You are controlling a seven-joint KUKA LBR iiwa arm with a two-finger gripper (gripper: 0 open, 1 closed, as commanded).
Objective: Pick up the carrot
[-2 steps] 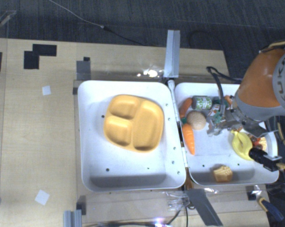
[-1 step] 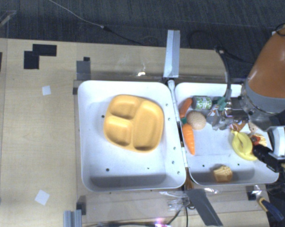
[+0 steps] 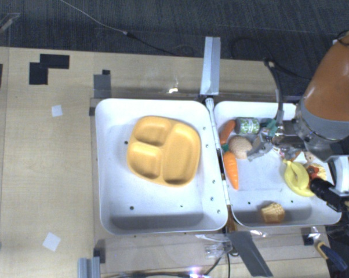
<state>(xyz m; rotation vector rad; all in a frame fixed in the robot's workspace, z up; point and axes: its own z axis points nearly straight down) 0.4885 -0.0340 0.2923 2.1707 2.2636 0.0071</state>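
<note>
Two white bins [image 3: 105, 172], one yellow tray [image 3: 163, 149], two carrots [image 3: 231, 171], one banana [image 3: 298, 177]

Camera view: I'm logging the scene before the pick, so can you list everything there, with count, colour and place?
left bin: one, white, left half of the bench
right bin: one, white, beside it on the right
divided tray: one, yellow, middle of left bin
carrot: one, orange, left side of right bin by the divider
orange piece: one, above the carrot
round item: one, beige, beside the carrot's top
can: one, green and silver, top of right bin
banana: one, yellow, right side
bread piece: one, tan, lower edge
arm: one, grey with orange band, from right
hand: one, over right bin, near round item
</note>
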